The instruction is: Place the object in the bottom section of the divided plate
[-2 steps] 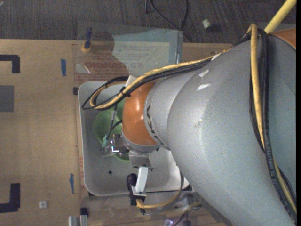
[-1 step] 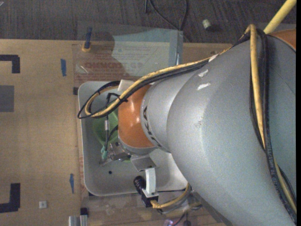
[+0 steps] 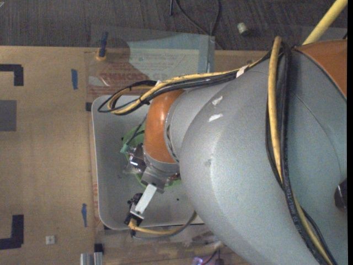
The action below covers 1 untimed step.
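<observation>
Camera view: divided plate, green rim at 9 o'clock of wrist, sits in white bin. Object hidden; jaws' state cannot be told. Best to descend slowly over the bottom section and release low.

Dark grey carpet spans the top of the frame — a black cable loops there. Below, a tan desk bears black corner marks and blue tape.

Grey arm reaches in from the right — orange band bent downward; hand low beneath the wrist.
</observation>
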Tool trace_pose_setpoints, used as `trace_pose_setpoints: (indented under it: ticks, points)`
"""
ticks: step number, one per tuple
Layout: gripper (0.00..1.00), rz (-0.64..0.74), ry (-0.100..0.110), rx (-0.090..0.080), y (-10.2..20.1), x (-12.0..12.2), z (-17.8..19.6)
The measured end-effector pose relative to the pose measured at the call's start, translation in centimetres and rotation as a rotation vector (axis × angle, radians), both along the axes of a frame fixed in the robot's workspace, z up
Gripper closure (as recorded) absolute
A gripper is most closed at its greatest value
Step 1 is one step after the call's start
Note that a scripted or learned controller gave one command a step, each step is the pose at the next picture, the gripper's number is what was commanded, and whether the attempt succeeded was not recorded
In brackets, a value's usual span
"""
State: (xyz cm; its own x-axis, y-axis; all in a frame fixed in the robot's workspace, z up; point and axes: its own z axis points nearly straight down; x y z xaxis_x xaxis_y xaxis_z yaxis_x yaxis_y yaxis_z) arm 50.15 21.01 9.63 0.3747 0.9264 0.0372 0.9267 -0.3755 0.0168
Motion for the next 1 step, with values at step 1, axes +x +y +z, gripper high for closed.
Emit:
trace_pose_setpoints:
  ticks: [1]
  points:
    - [0.00,-0.335,0.038,-0.026,1.66,0.66,16.14]
